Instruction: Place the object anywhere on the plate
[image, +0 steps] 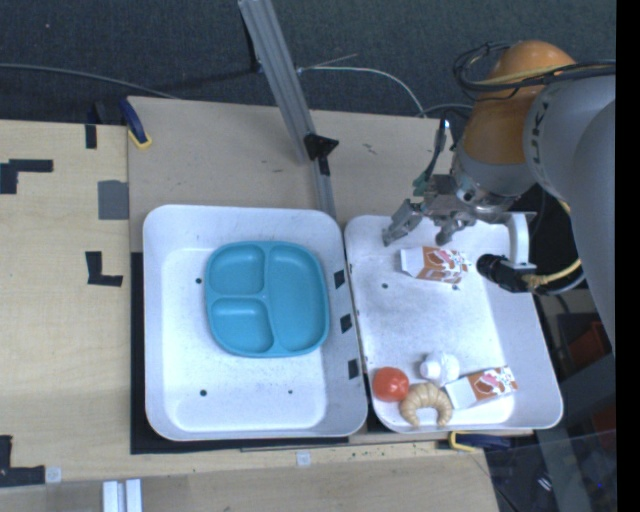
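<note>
Left bin (170, 330): shallow white plastic, holding a smooth turquoise three-compartment plate (268, 298).
Right bin (520, 330): scuffed white plastic.
Gripper (420, 235): metal fingers spread open, gripping nothing, above the right bin's far end.
Task object: white-and-red carton (435, 264), flat, just beside the fingertips.
Near end: red ball (390, 382), tan croissant (427, 402), small white lump (438, 366), second red-and-white packet (482, 386).

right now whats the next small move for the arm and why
Probably a short drop straight down onto the carton. The tool hangs over the far end of the right bin with open fingers, nothing between them, and the carton lies just beside and below it. The blue plate in the left bin bears nothing yet, so a grasp has to come first.
</note>
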